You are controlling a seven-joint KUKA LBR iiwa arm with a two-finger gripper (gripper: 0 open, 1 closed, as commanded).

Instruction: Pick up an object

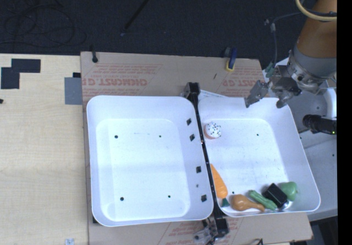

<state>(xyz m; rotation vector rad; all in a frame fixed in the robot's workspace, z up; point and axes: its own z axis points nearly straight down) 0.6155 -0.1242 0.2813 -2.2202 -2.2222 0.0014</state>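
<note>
My gripper (268, 95) hung open and empty above the right bin's (308, 170) far rim. The dotted ball (213, 129) lay alone near the divider, so I judged it the cleanest target: descend straight, fingers straddling it.

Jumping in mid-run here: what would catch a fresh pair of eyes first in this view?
Probably the arm at the upper right, its open gripper hanging over the far rim of the right bin with nothing between its fingers. Next, the clutter in that bin's near corner: an orange carrot-like piece, a green and black toy and a tan piece. A small speckled ball sits alone by the divider.
</note>
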